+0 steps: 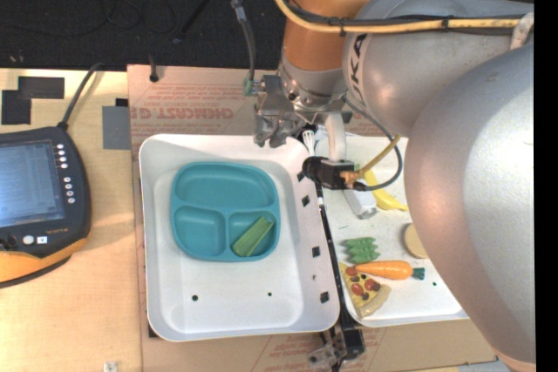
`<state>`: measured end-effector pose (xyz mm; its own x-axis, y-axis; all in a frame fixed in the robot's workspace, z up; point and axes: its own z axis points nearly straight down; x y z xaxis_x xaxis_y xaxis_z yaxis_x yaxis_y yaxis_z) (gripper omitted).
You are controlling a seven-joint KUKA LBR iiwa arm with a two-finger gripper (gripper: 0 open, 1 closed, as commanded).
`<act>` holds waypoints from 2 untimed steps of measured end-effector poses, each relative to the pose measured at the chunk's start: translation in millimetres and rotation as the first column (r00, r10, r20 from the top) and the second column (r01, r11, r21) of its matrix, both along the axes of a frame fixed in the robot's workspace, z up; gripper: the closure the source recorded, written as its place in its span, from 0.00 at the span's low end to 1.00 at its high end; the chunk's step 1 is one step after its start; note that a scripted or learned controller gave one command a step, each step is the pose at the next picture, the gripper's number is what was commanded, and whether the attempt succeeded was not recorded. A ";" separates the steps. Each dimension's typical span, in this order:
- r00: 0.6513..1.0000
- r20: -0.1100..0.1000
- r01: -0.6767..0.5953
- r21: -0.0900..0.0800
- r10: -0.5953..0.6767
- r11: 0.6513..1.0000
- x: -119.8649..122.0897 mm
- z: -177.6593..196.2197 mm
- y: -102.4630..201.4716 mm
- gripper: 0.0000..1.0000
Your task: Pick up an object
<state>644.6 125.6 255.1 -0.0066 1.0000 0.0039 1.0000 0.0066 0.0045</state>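
One fixed camera above the bench (113, 113), slanting down over both white bins (227, 318).

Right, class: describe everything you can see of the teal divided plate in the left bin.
The teal divided plate is a rounded rectangle that looks like matte plastic, with three compartments: one long across the top, two smaller below. It lies flat in the upper part of the left bin. A green pickle-like piece rests in its lower right compartment.
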 end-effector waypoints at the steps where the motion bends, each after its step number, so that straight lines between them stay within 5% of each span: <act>1: 1.000 -0.016 0.012 -0.007 -0.012 1.000 -23.6 -72.7 -71.0 1.00; 2: 1.000 -0.006 0.003 -0.005 -0.003 1.000 -0.3 -68.0 -68.7 1.00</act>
